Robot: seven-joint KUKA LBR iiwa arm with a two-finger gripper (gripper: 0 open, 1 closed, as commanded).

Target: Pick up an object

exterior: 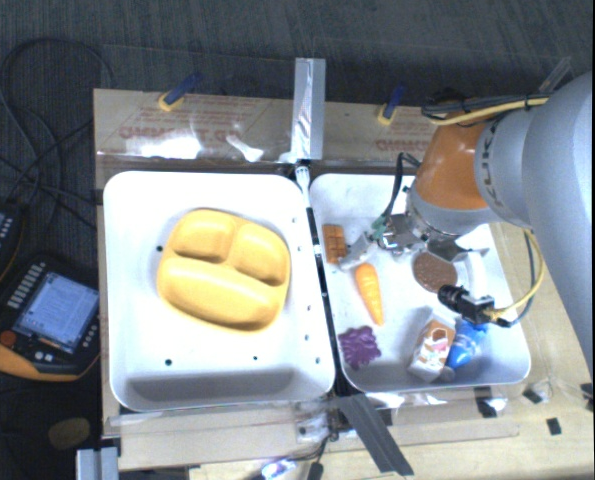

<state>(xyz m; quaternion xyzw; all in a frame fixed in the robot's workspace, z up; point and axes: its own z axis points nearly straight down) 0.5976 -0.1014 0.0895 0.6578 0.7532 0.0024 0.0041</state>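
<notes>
Tool (392, 230) low in right bin (507, 368), near carrot (369, 292) and orange block (333, 242); cannot tell its state. Yellow bread (224, 268) lies in left bin (127, 368).

The left bin (127, 368) holds a big yellow bread-shaped block (224, 268), while in the right bin (512, 363) an orange carrot (369, 290) lies centre, a purple piece (359, 346) at seven o'clock, the hand (397, 230) at eleven o'clock.
</notes>
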